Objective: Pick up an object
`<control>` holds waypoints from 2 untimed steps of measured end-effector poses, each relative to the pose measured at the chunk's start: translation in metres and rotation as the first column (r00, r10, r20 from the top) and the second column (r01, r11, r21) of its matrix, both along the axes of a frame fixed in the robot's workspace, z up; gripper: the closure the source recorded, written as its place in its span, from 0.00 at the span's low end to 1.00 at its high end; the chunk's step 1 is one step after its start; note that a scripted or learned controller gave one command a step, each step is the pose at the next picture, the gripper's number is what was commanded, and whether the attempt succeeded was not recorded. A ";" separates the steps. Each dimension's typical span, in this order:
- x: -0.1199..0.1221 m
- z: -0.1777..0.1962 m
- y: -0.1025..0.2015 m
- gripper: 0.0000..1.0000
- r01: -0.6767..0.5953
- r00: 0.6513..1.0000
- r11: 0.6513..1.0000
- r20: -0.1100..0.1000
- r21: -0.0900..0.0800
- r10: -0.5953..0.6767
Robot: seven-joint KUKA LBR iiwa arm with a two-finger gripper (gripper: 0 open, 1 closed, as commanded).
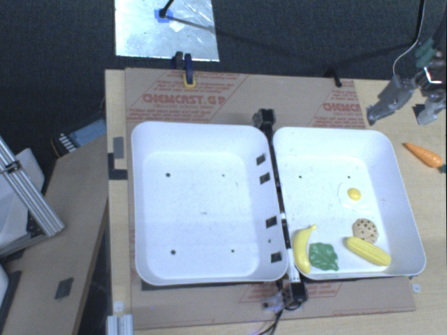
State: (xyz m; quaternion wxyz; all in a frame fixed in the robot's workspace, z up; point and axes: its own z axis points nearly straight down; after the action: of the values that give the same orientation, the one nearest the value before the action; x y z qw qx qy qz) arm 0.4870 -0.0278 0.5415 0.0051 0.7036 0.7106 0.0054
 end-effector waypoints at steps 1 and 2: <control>-0.001 -0.157 0.056 0.00 0.000 1.000 1.000 -0.028 0.000 0.000; 0.000 0.002 0.109 0.00 0.000 1.000 1.000 0.005 0.005 0.000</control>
State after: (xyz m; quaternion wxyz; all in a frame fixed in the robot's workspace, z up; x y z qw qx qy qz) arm 0.4868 0.0810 0.5437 0.0054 0.7035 0.7106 0.0090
